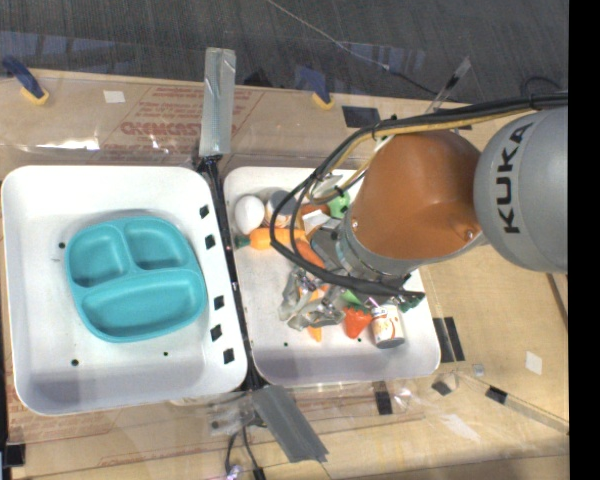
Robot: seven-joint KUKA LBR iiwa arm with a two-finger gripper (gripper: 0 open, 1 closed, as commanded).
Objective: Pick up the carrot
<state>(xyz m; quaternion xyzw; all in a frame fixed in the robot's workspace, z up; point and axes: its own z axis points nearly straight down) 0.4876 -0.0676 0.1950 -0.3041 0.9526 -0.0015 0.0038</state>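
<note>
In the right bin [280,363], an orange piece that looks like the carrot [263,238] lies beside a white egg [248,210], its right end hidden under cables and the arm. My gripper [308,306] hangs low over the bin's middle, below and to the right of that piece. Small orange bits [316,333] and a red-orange item [356,323] lie right beside the gripper. The arm's orange band [415,203] covers much of the bin's right half.
A small can [386,329] lies near the right bin's front right. Something green and orange [337,205] peeks out at the back under the cables. The left bin [30,298] holds a teal divided plate [185,318].
</note>
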